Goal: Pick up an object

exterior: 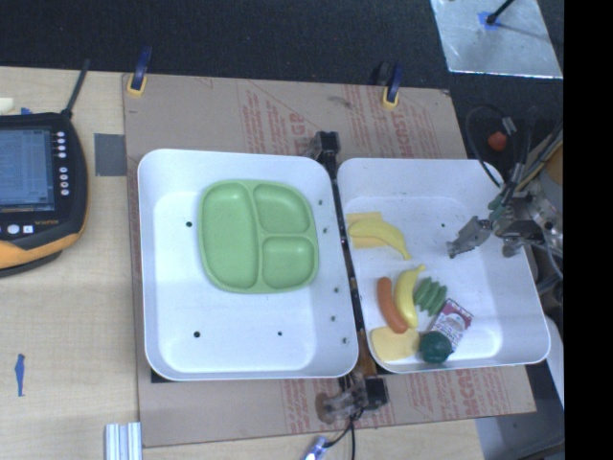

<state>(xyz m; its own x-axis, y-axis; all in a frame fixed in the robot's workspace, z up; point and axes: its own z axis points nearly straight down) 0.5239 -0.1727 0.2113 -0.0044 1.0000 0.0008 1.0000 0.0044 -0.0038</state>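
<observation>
Camera view looks down on the bench (86, 353) with two shallow white bins side by side. In the left bin (172, 343) lies a green divided plate (257, 235), set toward the upper middle. The right bin (508, 333) holds the loose things: a yellow banana-shaped piece (378, 234) near its upper left, then lower down an orange-red sausage shape (388, 303) just beside a small yellow banana (409, 295), a striped green piece (430, 295), a red-and-white packet (452, 321), a dark green round thing (436, 347) and a flat yellow piece (390, 343) in the lower left corner. The claw (466, 239) hangs over the right part of this bin, well apart from those things, its grey tip pointing left; I cannot tell how it stands, and nothing shows in its grasp.
</observation>
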